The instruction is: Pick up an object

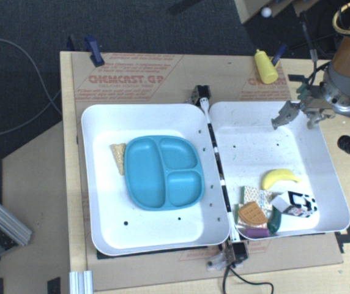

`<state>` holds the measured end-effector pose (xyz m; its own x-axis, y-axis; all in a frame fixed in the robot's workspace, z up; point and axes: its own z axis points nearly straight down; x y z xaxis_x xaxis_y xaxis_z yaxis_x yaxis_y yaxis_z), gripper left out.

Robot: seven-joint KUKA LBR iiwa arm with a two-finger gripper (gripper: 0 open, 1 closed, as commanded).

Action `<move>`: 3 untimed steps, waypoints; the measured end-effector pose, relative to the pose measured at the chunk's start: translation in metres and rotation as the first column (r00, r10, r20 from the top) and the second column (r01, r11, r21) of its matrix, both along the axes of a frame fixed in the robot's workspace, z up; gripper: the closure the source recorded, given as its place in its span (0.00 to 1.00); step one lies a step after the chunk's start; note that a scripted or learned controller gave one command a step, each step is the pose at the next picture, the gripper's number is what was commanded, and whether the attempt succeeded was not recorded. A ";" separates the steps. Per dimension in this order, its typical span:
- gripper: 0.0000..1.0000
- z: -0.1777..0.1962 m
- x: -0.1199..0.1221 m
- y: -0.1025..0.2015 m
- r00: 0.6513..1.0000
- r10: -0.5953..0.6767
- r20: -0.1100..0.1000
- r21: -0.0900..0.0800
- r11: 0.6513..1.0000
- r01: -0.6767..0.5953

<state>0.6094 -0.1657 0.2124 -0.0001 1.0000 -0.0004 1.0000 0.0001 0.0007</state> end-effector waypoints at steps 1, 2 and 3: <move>0.00 -0.128 -0.052 0.028 1.000 0.000 -0.001 0.001 1.000 0.000; 0.00 -0.128 -0.098 0.025 1.000 -0.001 0.000 0.000 1.000 0.001; 1.00 -0.118 -0.097 0.025 1.000 -0.002 0.002 0.000 1.000 0.002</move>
<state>0.5120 -0.1410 0.0944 0.0014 1.0000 -0.0006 1.0000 -0.0014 0.0028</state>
